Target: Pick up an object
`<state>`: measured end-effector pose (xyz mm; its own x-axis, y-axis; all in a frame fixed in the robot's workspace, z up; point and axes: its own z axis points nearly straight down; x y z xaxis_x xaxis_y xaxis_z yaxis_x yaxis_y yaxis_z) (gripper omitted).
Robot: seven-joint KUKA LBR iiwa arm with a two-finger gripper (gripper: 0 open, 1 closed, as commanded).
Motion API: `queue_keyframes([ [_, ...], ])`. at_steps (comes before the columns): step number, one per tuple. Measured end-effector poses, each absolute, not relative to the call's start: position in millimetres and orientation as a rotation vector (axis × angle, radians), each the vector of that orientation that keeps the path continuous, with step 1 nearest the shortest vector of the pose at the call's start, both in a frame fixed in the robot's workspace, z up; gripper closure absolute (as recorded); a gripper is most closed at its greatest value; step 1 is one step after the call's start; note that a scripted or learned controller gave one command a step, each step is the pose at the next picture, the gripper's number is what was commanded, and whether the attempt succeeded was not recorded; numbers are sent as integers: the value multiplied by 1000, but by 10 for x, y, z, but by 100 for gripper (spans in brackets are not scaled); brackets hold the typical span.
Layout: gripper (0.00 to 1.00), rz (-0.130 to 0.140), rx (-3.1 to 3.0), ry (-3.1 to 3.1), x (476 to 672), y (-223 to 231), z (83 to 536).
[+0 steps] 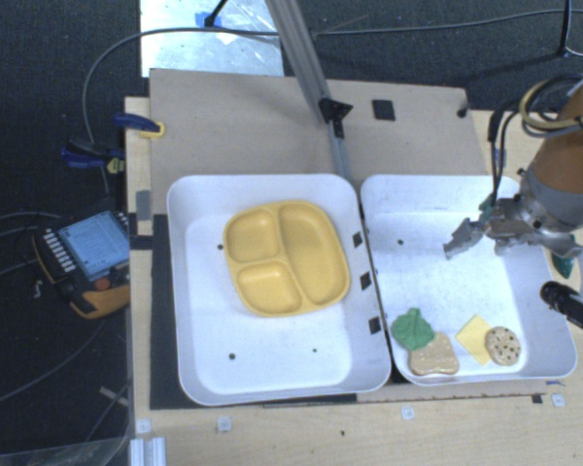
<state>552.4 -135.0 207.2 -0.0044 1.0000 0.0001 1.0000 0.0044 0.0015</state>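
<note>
Four small food toys lie along the near edge of the right bin [437, 202]: a green leafy piece [412, 328], a tan bread slice [433, 359], a yellow cheese wedge [475, 338] and a round speckled cookie [503, 345]. My gripper [460, 242] hangs over the middle of the right bin, reaching in from the right and tilted toward the left. It is well back from the toys, above bare bin floor. The grey arm with its orange band [568, 168] rises behind it at the right edge.
The left bin [204, 338] holds a yellow three-compartment plate [285, 257]. A slanted metal pole [306, 61] crosses the back of the bench. Clamps, cables and a small handheld device [87, 250] sit off the bench to the left.
</note>
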Motion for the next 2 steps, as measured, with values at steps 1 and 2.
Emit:
queue_keyframes([
  [1, 0, -2, 2221, 2224, 5454, -1415, 1593],
  [2, 0, -2, 2222, 2224, 5432, -1482, 1148],
])
